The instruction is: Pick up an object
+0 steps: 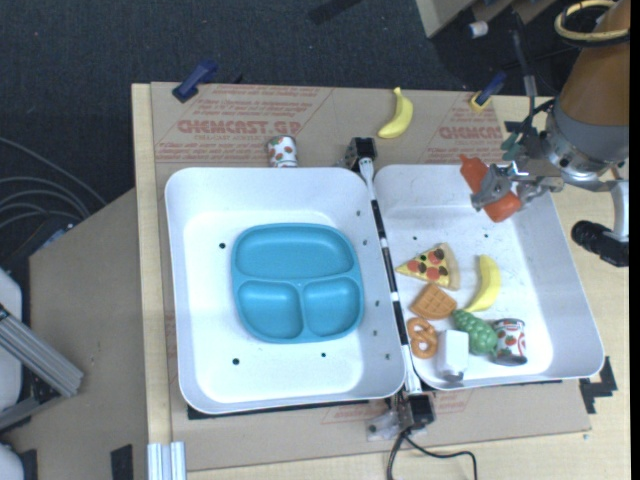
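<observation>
Arm (600, 88) enters from the upper right of the frame, grey wrist below an orange band. Claw (497, 193) sits over the upper left part of the right bin (560, 258), with reddish-orange fingers (473, 173) showing at its tip. Cannot tell whether the claw is spread or pressed together, and nothing can be made out between its fingers.

Right bin, lower half, holds a loose cluster of toy food, all lying flat on the bin floor and apart from the claw:
- pizza slice (430, 265), centre left of the bin
- banana (487, 283), just right of the pizza
- orange waffle piece (433, 301), below the pizza
- pretzel (422, 337), near the bin's lower left corner
- green item (474, 330) and a dark red-and-white item (509, 341), touching, at the lower edge
- small white block (456, 349), beside the pretzel

Left bin (200, 228) holds a blue divided plate (296, 280), three compartments, centred.

On the surface (240, 118) above the bins: a second banana (397, 116) upper centre, and a small red-and-white object (283, 150) near the left bin's top rim.
</observation>
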Controlling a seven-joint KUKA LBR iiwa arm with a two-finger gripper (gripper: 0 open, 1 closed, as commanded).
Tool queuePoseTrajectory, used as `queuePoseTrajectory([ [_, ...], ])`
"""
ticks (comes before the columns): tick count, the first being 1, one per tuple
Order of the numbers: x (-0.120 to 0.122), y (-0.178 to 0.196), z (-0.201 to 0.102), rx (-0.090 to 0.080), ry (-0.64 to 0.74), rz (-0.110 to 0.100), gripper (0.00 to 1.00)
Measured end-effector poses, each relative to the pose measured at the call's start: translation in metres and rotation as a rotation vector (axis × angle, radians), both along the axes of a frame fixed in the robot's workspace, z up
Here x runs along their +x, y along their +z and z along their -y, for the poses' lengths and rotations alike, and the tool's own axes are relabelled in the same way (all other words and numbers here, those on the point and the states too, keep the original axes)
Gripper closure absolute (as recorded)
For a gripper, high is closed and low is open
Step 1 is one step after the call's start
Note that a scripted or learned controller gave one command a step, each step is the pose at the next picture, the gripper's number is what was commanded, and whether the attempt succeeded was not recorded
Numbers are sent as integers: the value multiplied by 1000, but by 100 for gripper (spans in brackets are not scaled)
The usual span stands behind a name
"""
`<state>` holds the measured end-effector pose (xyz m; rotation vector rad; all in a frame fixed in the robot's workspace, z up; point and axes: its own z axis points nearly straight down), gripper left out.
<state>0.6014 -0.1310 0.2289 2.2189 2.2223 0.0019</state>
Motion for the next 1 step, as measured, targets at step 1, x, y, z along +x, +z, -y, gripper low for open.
queuePoseTrajectory([
  [1,-44,-9,-66,2,0,-5,100],
])
